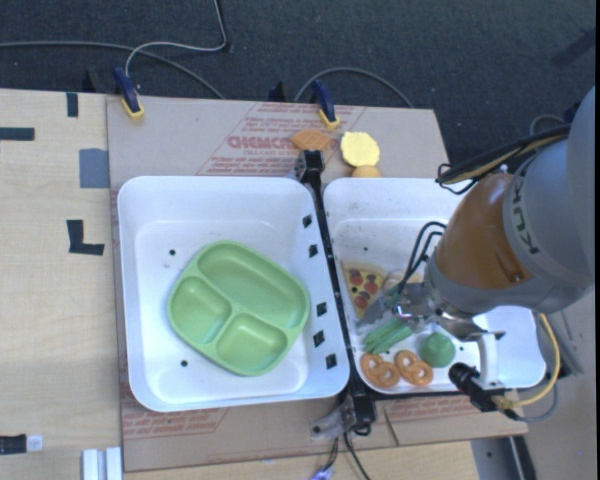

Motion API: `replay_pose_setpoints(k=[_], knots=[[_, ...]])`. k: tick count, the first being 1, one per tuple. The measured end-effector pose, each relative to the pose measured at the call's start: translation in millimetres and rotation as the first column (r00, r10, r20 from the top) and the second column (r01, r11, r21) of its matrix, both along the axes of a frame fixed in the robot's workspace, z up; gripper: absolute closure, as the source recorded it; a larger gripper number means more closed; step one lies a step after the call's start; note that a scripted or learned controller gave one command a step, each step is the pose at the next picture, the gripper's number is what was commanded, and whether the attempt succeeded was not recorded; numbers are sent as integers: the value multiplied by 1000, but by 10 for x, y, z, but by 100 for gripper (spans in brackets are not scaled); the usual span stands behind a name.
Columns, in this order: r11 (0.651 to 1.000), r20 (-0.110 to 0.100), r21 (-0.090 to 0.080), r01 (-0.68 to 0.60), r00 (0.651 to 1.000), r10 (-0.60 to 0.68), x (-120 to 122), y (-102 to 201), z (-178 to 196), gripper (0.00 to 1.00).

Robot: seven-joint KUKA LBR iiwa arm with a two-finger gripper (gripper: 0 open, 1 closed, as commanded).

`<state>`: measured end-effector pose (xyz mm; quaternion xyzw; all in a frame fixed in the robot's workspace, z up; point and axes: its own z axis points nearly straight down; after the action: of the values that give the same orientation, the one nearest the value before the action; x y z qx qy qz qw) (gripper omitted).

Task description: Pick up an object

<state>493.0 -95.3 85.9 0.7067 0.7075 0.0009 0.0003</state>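
Observation:
The right bin (380,208) holds several toy foods near its front: a pizza slice (361,285), a green pea pod (384,336), two brown pretzels (398,369) and a green round piece (439,349). My gripper (405,308) hangs low over this cluster, between the pizza slice and the pea pod. The grey and orange wrist covers the fingers from above. Nothing visibly sits between them.
A green divided plate (239,307) lies in the left bin (145,268). Behind the bins, on the cardboard, rest a yellow round toy (360,150) and an orange piece (312,140). The black divider (322,268) separates the bins. My arm covers the right bin's right half.

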Motion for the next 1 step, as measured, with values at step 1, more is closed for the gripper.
replay_pose_setpoints(k=[1], knots=[[1000, 5, -1, -1, 1000, 1, -67, -65, 5, 0]])
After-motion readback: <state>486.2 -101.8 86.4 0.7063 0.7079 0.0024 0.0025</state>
